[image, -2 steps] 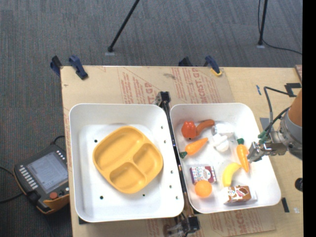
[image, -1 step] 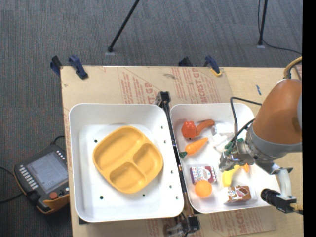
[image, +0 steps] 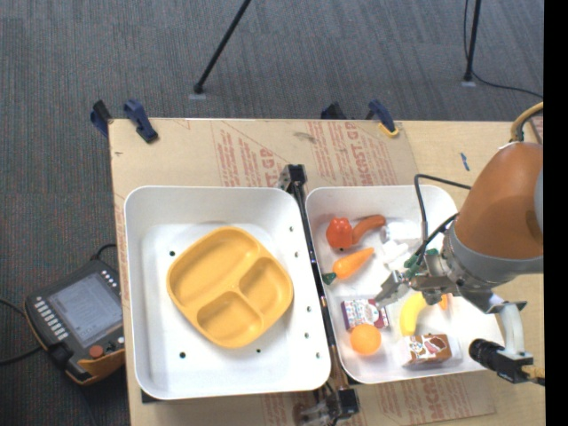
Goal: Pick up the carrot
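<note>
The carrot (image: 353,263) is seen lying at a slant in the right bin (image: 401,197), near its left wall, just below a red pepper (image: 340,233). The gripper (image: 397,284) is poised over the bin's middle, just right of the carrot; nothing is seen between its fingers, and how far they are spread cannot be told. An orange ball (image: 365,339) and a banana (image: 411,313) are found toward the near edge. A yellow divided plate (image: 230,286) is held in the left bin (image: 146,238).
</note>
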`<action>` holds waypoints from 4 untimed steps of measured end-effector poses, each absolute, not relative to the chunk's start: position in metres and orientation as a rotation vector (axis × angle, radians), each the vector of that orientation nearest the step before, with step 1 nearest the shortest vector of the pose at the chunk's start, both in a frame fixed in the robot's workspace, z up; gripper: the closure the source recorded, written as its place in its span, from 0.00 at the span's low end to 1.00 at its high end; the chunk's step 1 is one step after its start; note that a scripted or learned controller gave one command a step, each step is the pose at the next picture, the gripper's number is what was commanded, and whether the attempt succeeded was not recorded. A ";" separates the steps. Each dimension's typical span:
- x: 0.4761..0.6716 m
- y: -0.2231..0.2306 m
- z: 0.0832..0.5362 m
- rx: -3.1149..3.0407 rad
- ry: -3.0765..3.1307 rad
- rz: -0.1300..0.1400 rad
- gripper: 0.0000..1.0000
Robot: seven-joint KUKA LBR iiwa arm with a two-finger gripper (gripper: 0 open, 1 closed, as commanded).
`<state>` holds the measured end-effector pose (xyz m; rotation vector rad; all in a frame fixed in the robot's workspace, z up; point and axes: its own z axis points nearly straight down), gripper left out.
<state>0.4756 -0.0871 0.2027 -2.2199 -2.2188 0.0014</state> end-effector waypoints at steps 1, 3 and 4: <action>0.605 -0.086 0.147 -2.220 -2.221 0.001 0.00; 0.601 -0.090 0.097 -2.218 -2.218 0.002 1.00; 0.564 -0.036 0.189 -2.219 -2.224 -0.002 1.00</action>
